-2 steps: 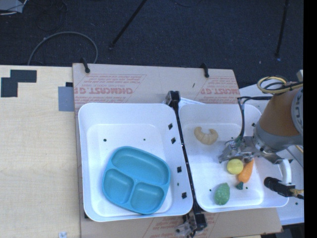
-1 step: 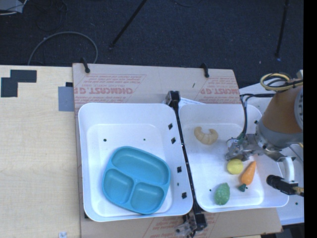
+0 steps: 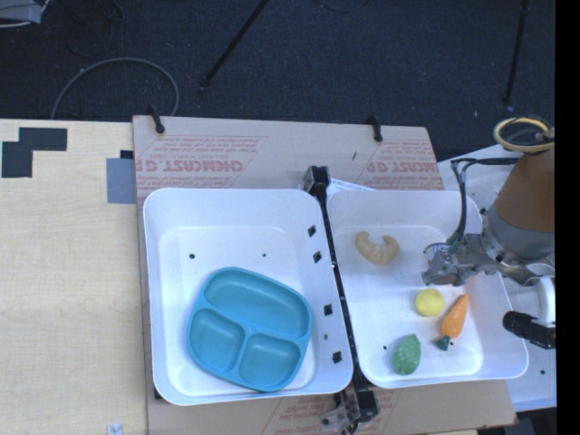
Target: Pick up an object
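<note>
Worktop (image 3: 63, 270), L to R: left bin (image 3: 172, 216) holds a blue divided plate (image 3: 247, 327), lying flat toward its front. Right bin (image 3: 399, 216) has a tan croissant-shaped toy (image 3: 377, 247) near the back, a green toy (image 3: 406, 354) at front, a yellow lemon-like toy (image 3: 430, 302) mid-bin and an orange carrot toy (image 3: 454, 316) just beside it, tilted. Gripper (image 3: 444, 268) hangs low over the right bin, just above the yellow toy; nothing seen between its fingers. Open or closed: can't tell.
</note>
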You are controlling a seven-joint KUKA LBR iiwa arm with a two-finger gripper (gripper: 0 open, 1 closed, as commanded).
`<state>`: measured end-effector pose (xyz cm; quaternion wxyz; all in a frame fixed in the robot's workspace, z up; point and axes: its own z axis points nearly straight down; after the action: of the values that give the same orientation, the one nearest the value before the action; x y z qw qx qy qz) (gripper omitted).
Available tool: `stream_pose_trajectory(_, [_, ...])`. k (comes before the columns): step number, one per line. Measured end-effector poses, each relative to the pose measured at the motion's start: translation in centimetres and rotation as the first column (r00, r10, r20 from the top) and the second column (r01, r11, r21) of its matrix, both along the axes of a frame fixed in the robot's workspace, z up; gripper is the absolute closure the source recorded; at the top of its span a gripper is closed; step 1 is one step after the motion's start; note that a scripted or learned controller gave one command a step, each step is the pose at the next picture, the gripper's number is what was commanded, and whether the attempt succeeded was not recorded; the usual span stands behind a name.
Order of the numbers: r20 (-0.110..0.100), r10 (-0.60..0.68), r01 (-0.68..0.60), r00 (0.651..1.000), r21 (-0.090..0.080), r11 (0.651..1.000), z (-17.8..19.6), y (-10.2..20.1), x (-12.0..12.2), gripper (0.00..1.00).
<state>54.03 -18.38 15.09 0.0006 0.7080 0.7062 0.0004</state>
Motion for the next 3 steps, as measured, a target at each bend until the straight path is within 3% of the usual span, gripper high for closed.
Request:
stream_pose_trajectory(2, [0.001, 0.004, -0.004, 1.0, -0.001, 1.0, 9.1, -0.5, 0.3, 1.0])
stream_pose_trajectory(3, [-0.004, 0.008, -0.008, 1.0, 0.004, 1.0, 8.1, 5.4, 1.0, 1.0])
